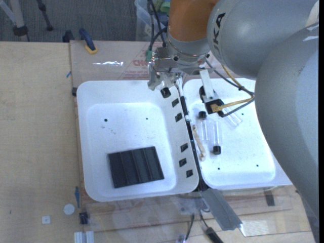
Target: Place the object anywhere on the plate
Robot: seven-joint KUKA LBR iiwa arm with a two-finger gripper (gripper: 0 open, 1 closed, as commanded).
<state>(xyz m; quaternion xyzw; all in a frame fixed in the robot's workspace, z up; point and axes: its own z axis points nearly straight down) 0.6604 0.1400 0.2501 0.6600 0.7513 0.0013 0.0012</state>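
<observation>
The gripper (pixel 161 85) hangs under the orange-banded wrist, above the 12 o'clock rim of the left bin (pixel 82 135), close to the seam between the two bins. Whether it is spread or pressed together cannot be told from this angle.

A small black piece (pixel 165 91) sits right at its lower end, on the 5 o'clock side. It is blocky and matte. It is too small to read a long axis or heading, and it is unclear whether the gripper pinches it or it only lies close by.

The plate (pixel 135 167) lies well apart from it, at 6 o'clock on the floor of the left bin. It is a flat, dark, ribbed rectangle. Its long axis runs roughly 9 to 3 o'clock, tipped slightly up at the 3 o'clock end, and its grooves run crosswise.

A row of small black squares (pixel 178 117) follows the rim between the bins.

The right bin (pixel 243 161), of the same smooth white plastic, holds two clear tubes (pixel 216 135). They lie side by side with black ends, their long axes running about 12 to 6 o'clock.

Both bins rest on the pale wooden desk (pixel 35 135). A sheet of brown cardboard (pixel 111 54) shows at 12 o'clock.
</observation>
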